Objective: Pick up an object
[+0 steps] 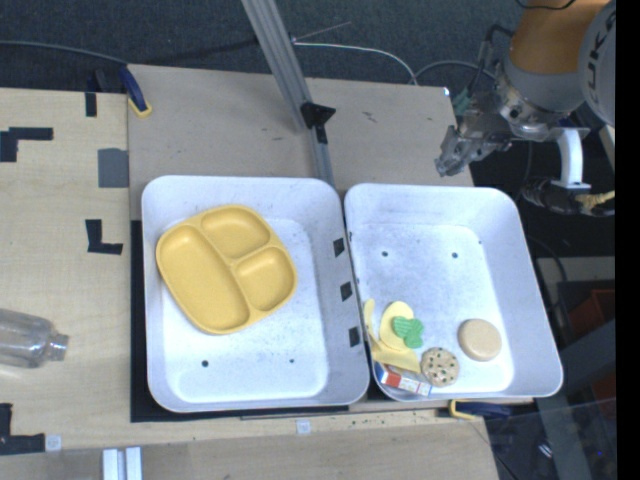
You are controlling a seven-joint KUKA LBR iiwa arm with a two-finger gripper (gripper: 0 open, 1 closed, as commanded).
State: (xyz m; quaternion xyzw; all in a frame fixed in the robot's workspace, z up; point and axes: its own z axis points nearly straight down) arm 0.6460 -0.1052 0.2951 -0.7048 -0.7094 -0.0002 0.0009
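Approach step: gripper (455,156), finger state not discernible, hangs upper right above the right bin's (500,208) far rim, nothing held; targets cluster lower right—round tan puck (480,339), speckled cookie (439,365), yellow-green toy (397,325)—so next move likely needs descent toward them.

This looked like a robot lab. A big grey and orange robot arm (560,38) stood by a wooden bench (220,118) with black tape marks (98,236) and loose cables (360,53).
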